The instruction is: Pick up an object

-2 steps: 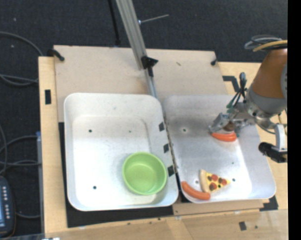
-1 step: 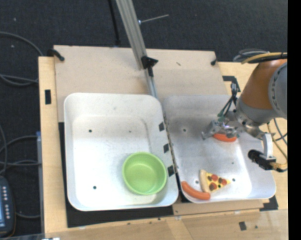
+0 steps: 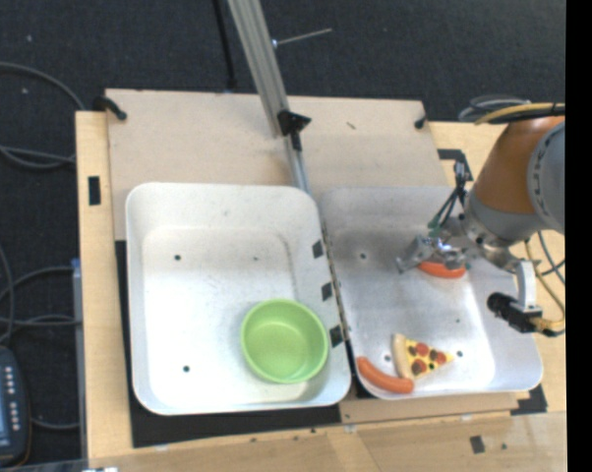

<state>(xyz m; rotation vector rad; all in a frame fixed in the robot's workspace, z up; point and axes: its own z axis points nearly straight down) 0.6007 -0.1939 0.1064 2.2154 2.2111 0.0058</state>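
Observation:
My gripper point(image 3: 432, 258) hangs low over the upper middle of the right bin point(image 3: 375, 234), at the end of the grey arm with its orange band point(image 3: 512, 165). A small orange-red object point(image 3: 444, 271) lies right under the gripper's front side, touching or nearly touching it, and is partly hidden by it. A toy pizza slice point(image 3: 419, 355) rests near the right bin's front edge. Beside it, in the front left corner, lies a red sausage point(image 3: 384, 376). A green bowl point(image 3: 284, 339) sits upright in the left bin point(image 3: 178, 234), toward its front right.
A slanted metal pole point(image 3: 262, 57) runs down from the top to the gap between the bins. Cables and a black connector point(image 3: 517, 311) hang from the arm over the right bin's right side. The bins rest on a wooden bench point(image 3: 227, 131).

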